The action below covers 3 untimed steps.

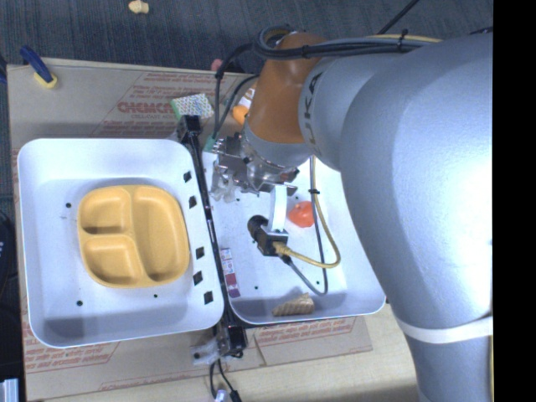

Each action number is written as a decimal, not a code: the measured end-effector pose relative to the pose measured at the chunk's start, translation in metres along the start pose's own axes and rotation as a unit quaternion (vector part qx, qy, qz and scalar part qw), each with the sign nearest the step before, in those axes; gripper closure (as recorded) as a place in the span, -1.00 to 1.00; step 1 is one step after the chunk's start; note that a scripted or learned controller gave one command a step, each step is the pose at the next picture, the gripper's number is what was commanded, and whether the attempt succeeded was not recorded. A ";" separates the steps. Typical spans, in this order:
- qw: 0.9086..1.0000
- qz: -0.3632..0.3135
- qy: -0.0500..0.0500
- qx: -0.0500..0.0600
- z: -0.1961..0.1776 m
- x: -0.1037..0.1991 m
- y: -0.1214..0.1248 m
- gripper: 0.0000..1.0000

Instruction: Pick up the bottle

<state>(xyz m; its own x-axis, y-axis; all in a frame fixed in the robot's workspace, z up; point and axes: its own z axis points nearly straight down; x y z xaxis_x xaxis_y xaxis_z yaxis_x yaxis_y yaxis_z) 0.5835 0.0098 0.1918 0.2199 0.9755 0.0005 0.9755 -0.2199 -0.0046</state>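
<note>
robot lab bench: white bins (33, 224) on cardboard (126, 90), cabled grey arm (402, 157), carpet floor (126, 23)

Grey arm (402, 166) from the right — orange-banded wrist (bent downward), gripper (239, 174) low

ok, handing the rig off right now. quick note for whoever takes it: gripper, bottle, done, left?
Gripper: low over the right bin, near its upper left corner; finger state unreadable under the wrist.
Bottle: can't identify one. An orange object lies just right of the gripper, and a tan object by the bin's near wall.
Left bin: yellow divided tray.
Done: no grasp visible.
Left: find, grip and lift the bottle.
</note>
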 end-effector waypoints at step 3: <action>0.992 -0.130 0.000 0.001 0.001 -0.047 -0.100 1.00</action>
<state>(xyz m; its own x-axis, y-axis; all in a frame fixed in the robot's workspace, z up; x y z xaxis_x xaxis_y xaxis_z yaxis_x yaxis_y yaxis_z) 0.4756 -0.0138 0.1912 -0.0382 0.9993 0.0015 0.9992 0.0382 -0.0063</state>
